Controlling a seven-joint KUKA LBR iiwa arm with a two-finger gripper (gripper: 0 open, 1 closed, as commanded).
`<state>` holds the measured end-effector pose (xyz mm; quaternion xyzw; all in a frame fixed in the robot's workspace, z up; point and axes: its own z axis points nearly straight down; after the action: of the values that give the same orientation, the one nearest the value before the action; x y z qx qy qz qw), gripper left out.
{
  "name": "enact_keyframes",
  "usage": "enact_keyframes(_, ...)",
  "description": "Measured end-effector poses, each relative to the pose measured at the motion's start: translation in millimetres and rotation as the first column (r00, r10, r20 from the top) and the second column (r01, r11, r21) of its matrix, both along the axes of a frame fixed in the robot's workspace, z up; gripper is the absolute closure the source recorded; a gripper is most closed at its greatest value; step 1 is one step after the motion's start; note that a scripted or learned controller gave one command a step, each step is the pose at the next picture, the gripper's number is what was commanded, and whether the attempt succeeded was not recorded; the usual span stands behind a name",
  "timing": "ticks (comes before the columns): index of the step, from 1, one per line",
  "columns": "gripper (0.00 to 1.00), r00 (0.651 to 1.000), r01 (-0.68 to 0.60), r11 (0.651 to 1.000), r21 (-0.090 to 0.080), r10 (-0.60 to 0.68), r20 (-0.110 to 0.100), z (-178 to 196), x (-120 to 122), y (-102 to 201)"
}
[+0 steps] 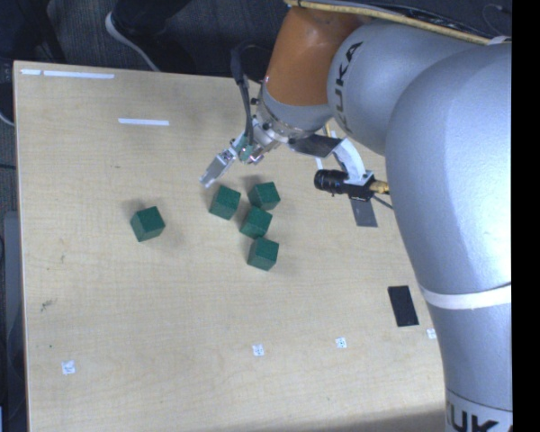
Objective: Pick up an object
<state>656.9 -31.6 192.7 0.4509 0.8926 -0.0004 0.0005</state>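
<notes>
- Gripper (218, 171) sits just above the cube cluster (252, 219), near its top-left cube (224, 202); no cube seen held.
- Can't tell its open/closed state.
- Lone cube (148, 223) sits well left on the board (162, 331).

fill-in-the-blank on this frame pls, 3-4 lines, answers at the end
1. The number of green cubes on the wooden bench top is ____.
2. The lone green cube sits to the ____ of the cluster of four in the camera view.
3. The gripper hangs just above the cluster's ____ cube.
4. The band above the arm's wrist is coloured ____.

Answers: five; left; leftmost; orange
</notes>
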Motion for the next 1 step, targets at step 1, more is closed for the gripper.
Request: enact_keyframes(1, 0.00, 0.999, -0.054, 0.999, 0.000, 0.054, 0.000, 54.6, 0.0, 28.6)
